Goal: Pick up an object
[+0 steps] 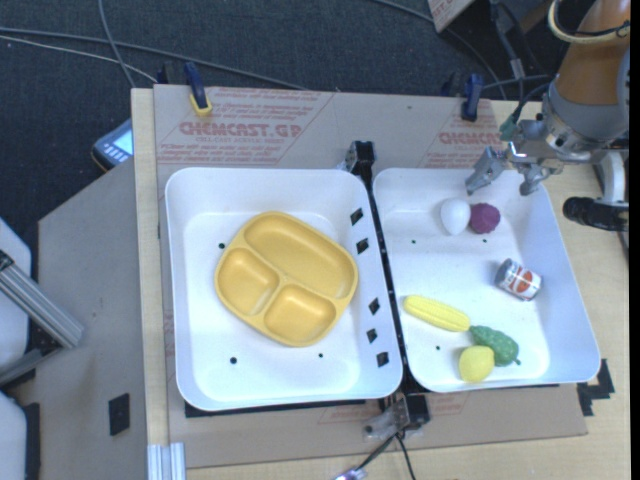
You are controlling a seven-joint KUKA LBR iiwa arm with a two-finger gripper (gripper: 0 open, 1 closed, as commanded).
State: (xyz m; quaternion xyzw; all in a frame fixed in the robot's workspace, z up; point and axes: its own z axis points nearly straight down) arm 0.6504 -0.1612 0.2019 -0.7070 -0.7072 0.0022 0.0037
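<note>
Hovering above the far rim of the right bin [570, 298], the hand [508, 176] is carrying nothing; its two fingers are standing spread, tips pointing down, clear of every object. The approach step appears to be in progress: no grasp is being made yet.

The table [300, 118] is bearing both bins side by side on a brown board. The left bin [190, 348] is holding a yellow divided plate [287, 278]. The right bin is holding the pickable things. A yellow corn cob [435, 313] is lying near the divider. A green leafy toy [495, 342] is touching a yellow lemon [476, 363] at the near edge. A small red-and-white can [518, 280] is lying on its side. A white egg [455, 216] and a purple ball [484, 217] are sitting just beside each other, nearest the hand.

The next move is calling for descent toward the near side, centring the spread fingers on one of that pair; their closeness is likely making a clean single grasp difficult.

Dark carpet and loose cables are surrounding the table.
</note>
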